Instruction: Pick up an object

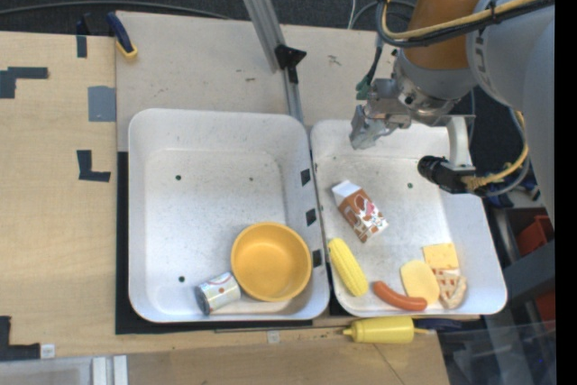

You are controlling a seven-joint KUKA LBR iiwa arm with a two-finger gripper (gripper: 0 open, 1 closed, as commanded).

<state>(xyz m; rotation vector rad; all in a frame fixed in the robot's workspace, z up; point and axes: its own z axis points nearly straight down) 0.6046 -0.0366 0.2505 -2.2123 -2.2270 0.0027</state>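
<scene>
I count two white bins side by side: left bin (153,194) and right bin (469,221). Left bin holds 2 things: one yellow bowl (270,261), upright, near the front edge, and one small silver can (217,292) on its side, touching or just beside the bowl's left rim.

Right bin holds 5 things by my count: one small carton (360,211) w/ brown and white print, lying tilted near the middle; one corn cob (347,266) at the front left, close to the bin's wall; one red sausage (398,297) along the front; one pale yellow slab (417,279), prob. cheese, touching the sausage; one cheese wedge (441,257) w/ holes at the front right. Next to the wedge sits a reddish-white piece I can't ID, maybe a pizza slice.

Outside the bins, one yellow mustard bottle (386,330) lies on the bench in front of the right bin.

The gripper (368,132) sits at the back left corner of the right bin, well apart from the carton. Nothing visible between its fingers; whether they're wide or narrow I can't tell from this angle.
</scene>
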